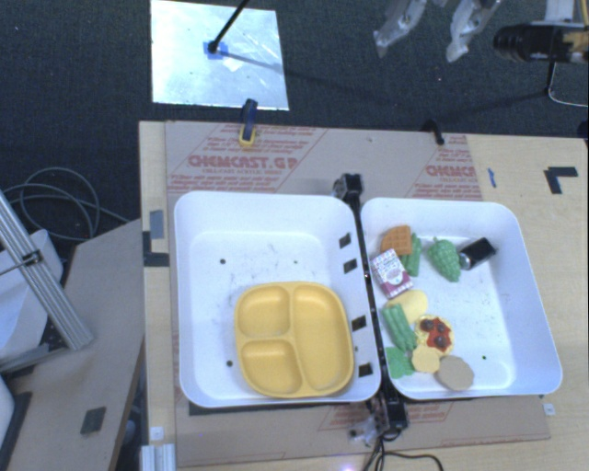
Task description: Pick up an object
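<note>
Toy food (419, 304) sits heaped along the left side of the right bin (525, 304), nothing lifted. In the left bin (198, 276) a yellow divided tray (294, 338) lies at the near edge. Far up beyond the worktop (515, 161), the gripper (433, 28) hangs high, fingers spread apart, holding nothing.
</note>
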